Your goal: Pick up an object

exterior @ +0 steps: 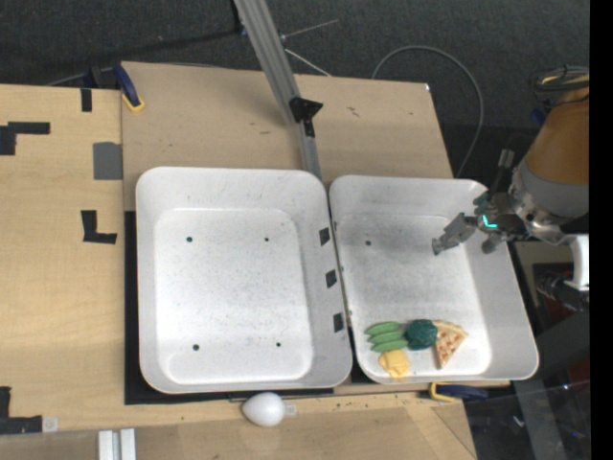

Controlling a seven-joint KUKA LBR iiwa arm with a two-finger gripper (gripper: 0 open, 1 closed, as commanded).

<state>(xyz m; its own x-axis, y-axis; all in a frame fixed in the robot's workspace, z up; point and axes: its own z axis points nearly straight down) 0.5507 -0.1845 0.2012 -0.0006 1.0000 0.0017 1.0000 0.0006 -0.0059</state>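
Two shallow white bins, the left bin and the right bin, sit side by side on a wooden bench. A white egg-shaped object lies just beside the left bin's near edge, while a metal rail slants in from above.

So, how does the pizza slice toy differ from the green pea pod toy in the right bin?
The pizza slice toy is orange-tan and triangular; the green pea pod toy is green and elongated. The pizza slice toy lies right of the dark green broccoli toy, the green pea pod toy left of it. Both rest near the right bin's front edge.
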